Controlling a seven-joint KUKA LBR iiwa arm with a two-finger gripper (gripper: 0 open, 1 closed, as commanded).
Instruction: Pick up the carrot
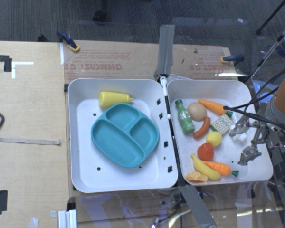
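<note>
Lower carrot [217,166] crowded: banana [204,167], tomato [205,151] touching; right side open.

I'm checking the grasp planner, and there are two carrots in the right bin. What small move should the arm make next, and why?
Probably shift the pincer down toward the lower carrot. It hovers over the right bin holding nothing, and that carrot lies just below it beside the banana.

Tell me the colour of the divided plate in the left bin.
The divided plate is teal blue all over, seen plainly in the camera view, lying in the left bin.
</note>
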